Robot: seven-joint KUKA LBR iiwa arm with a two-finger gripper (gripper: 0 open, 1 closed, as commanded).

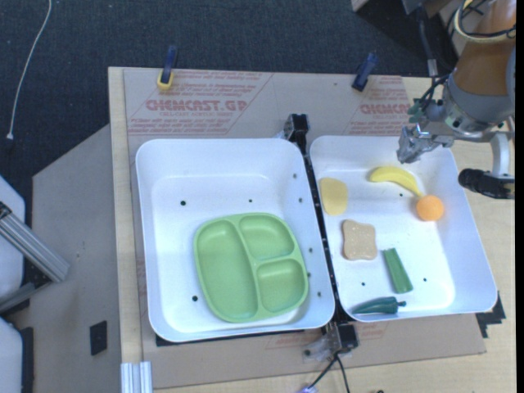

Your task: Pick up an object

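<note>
My gripper (412, 149) hangs over the far right corner of the right bin (471, 244), just above and right of a yellow banana (395, 178); nothing shows between its fingers. An orange ball (430, 209) lies right of the banana. A pale yellow round piece (333, 195) sits near the bin's left wall, with a tan slice of bread (359, 240) below it. A green stick (398, 269) and a dark green pepper-like piece (378, 305) lie toward the near edge.
The left bin (164, 178) holds a green three-part plate (250, 264). Clamps (167, 70) (364, 72) stand at the board's back edge. A black clip (296, 126) sits between the bins at the back.
</note>
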